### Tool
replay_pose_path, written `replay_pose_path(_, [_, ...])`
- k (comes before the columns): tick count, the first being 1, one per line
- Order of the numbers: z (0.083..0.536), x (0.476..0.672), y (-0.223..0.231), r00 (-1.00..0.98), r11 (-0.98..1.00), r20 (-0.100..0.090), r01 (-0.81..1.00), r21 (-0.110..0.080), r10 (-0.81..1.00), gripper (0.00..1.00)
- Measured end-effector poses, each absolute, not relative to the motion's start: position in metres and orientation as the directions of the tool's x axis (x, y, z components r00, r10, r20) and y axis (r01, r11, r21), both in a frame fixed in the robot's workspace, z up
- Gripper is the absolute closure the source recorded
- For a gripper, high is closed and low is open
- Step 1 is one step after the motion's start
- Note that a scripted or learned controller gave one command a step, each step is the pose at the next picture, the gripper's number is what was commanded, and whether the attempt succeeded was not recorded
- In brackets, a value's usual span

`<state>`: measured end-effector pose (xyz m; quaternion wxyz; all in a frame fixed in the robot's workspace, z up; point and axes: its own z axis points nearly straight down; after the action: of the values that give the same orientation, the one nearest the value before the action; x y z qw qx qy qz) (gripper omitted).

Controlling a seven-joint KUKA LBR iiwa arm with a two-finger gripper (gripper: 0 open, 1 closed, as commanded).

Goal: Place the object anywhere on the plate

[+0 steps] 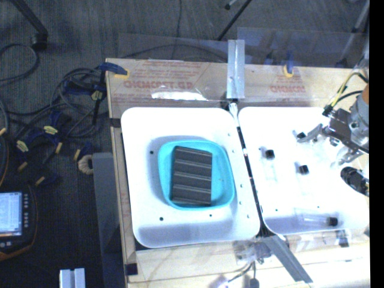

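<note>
A blue plate [223, 179] lies in the left white bin [138, 161]. On it rests a dark grey ribbed block [192, 175], lying flat near the plate's middle. My gripper [324, 146] hovers over the right side of the right bin [282, 125], far from the plate. Its two pale fingers [304, 135] stand spread apart with nothing between them.
Two small black pieces [269, 154] [303, 169] lie on the right bin's floor, left of the gripper. A clear tube with a black tip [321, 221] lies along that bin's front edge. A metal divider post [236, 71] stands behind the two bins.
</note>
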<state>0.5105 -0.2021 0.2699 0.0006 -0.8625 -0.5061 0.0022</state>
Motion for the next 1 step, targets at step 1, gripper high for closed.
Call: replay_pose_path(1, [0.3678,0.4920,-0.2168,0.581,-0.581,-0.003,0.814,0.002,0.814,0.00])
